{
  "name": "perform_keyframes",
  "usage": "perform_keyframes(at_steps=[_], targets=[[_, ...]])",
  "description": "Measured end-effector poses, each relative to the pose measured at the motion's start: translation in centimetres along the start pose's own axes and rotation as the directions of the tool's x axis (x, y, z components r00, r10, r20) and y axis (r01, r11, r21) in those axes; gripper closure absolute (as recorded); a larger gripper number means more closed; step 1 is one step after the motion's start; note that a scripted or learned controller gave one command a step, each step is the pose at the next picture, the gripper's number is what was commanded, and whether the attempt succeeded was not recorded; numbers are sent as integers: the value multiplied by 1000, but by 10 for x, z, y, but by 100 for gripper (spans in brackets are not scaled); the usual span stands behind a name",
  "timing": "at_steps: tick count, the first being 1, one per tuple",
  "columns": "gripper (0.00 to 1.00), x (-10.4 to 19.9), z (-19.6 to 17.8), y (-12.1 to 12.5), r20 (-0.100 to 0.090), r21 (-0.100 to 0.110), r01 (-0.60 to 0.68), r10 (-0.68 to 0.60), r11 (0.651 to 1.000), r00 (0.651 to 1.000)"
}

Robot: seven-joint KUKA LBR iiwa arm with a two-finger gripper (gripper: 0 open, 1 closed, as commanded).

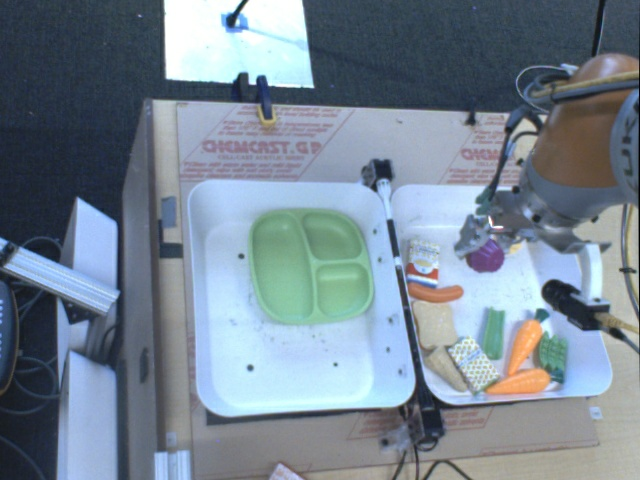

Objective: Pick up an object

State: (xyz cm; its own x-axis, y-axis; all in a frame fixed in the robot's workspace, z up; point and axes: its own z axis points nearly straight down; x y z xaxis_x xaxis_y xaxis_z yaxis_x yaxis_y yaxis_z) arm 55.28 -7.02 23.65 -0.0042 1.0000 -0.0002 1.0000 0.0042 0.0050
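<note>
Over right bin [600, 373], hand [478, 236] just beside purple object [487, 257] (touching unclear)

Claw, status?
Claw low in right bin, beside purple piece. Grasp unconfirmed. Red-white carton, sausage nearby to its left.

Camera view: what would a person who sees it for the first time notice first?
Probably the green divided plate, lying alone in the left bin. Next comes the grey and orange arm reaching in from the right, its gripper low over a purple toy in the right bin. Two carrots lie near that bin's front edge.
</note>
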Motion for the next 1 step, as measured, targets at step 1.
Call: perform_keyframes(at_steps=[1], targets=[[100,11,-7,-60,0,3,-2,2,1000,1000]])
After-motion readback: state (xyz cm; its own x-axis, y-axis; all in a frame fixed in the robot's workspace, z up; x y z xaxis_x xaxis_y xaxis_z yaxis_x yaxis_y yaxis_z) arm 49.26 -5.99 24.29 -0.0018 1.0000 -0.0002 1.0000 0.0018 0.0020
